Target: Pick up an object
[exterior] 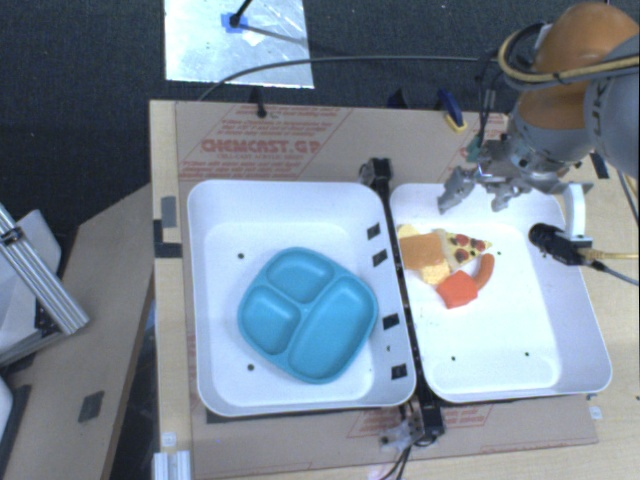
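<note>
Several toy food pieces lie in a cluster near the back left of the right bin [560,368]: a pizza slice [466,247], a yellowish bread-like piece [424,253], a sausage [484,271] and an orange-red block [458,289]. My gripper [477,195] hangs above the bin's back edge, just behind the cluster. Its two fingers are spread apart with nothing between them. A blue divided plate [305,314] lies in the left bin [225,268].
A black divider with clips [392,298] runs between the two bins. The arm's grey and orange body [575,68] fills the upper right. A foil sheet [238,28] lies on the dark floor behind the bench.
</note>
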Robot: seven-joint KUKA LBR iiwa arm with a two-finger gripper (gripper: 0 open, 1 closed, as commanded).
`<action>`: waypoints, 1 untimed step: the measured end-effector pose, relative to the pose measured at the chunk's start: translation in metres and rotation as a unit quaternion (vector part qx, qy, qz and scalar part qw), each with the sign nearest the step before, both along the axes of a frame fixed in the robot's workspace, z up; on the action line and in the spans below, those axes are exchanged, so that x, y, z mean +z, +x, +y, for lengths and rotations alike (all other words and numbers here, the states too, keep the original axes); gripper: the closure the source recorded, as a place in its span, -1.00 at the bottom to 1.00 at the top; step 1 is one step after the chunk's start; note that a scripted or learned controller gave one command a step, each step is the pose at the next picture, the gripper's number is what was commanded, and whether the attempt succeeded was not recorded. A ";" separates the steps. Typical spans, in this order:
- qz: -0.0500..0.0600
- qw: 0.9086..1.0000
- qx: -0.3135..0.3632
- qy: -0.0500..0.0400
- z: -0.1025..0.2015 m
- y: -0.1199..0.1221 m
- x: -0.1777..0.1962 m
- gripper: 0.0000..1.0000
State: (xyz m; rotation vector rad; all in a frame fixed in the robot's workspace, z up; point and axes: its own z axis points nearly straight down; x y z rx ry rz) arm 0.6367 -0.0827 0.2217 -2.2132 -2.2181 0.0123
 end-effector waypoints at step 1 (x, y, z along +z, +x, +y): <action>-0.006 1.000 0.001 0.000 0.000 0.002 0.008 -1.00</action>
